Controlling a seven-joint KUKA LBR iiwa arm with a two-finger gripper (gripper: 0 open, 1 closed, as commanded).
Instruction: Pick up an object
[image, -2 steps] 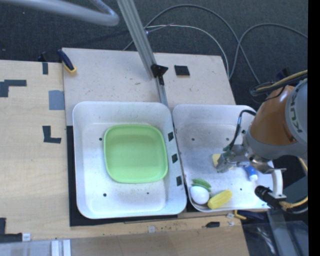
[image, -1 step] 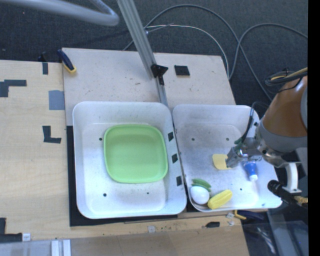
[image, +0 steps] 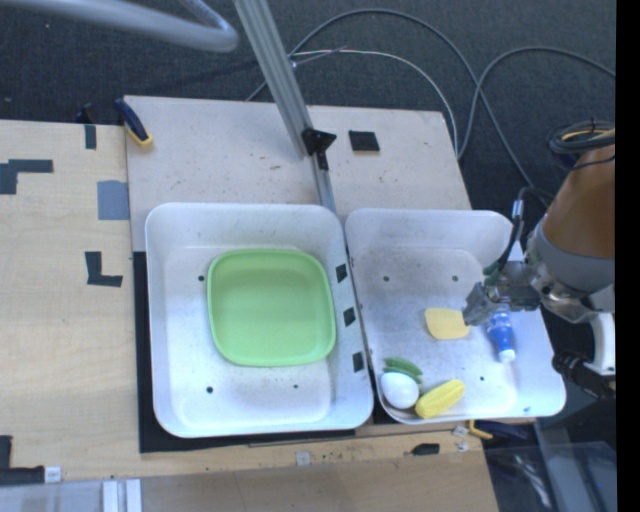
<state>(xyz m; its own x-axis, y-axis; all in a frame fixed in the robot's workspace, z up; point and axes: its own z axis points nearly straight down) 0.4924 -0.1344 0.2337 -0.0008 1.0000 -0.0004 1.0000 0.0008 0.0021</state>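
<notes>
Hand (image: 487, 303) hovers just right of the yellow sponge (image: 446, 323); grip state unclear. Blue bottle (image: 500, 335) lies beside it, cap pointing down-frame.

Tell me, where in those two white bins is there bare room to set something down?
Right bin: its upper half, above the yellow piece, is bare. Its lower edge is crowded with the white ball, yellow banana shape and blue bottle. Left bin: just margins around the green plate.

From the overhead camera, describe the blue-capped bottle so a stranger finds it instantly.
Start at the right-hand white bin. Near its right wall, beside the gripper, lies a small bottle. Its neighbours are yellow, white or green; it alone is blue.
</notes>
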